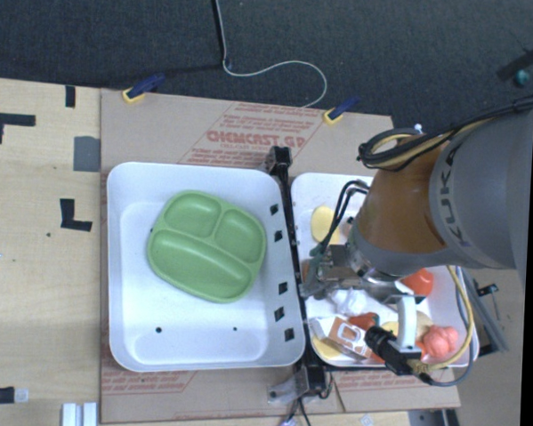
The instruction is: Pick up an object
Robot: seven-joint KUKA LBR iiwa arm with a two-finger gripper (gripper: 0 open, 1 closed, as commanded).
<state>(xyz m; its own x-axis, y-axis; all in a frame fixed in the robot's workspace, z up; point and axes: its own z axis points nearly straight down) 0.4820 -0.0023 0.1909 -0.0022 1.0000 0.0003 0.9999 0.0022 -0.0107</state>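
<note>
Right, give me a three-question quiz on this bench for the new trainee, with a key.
1. True or false: the green, three-compartment plastic plate lies in the left white bin.
2. Multiple choice: over which bin is the grey arm with the orange band reaching? A) the left bin B) the right white bin C) neither, it is parked over the cardboard
3. Fill in: beside the orange band, near the right bin's far edge, lies a pale ______ rounded object.

Key: 1 true; 2 B; 3 yellow.
</note>
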